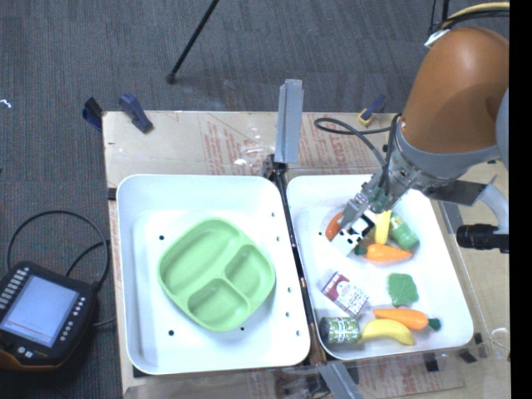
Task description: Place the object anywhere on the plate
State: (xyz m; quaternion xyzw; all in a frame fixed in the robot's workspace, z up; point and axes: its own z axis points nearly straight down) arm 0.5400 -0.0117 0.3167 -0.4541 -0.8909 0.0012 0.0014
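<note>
Plate [218, 276] in left bin [133, 223] | toys in right bin [449, 298] | hand [359, 223] grip: cannot tell

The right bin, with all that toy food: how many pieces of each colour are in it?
Orange: 3, under the claw, mid-bin, bottom
Yellow: 2
Green: 3, can
Red-and-white: 1, box
Total: 9

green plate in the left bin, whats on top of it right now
Nothing lies on the green plate: its three compartments show bare. The toy food sits in the right bin, where the tool hangs over a cluster, covering part of it.
</note>
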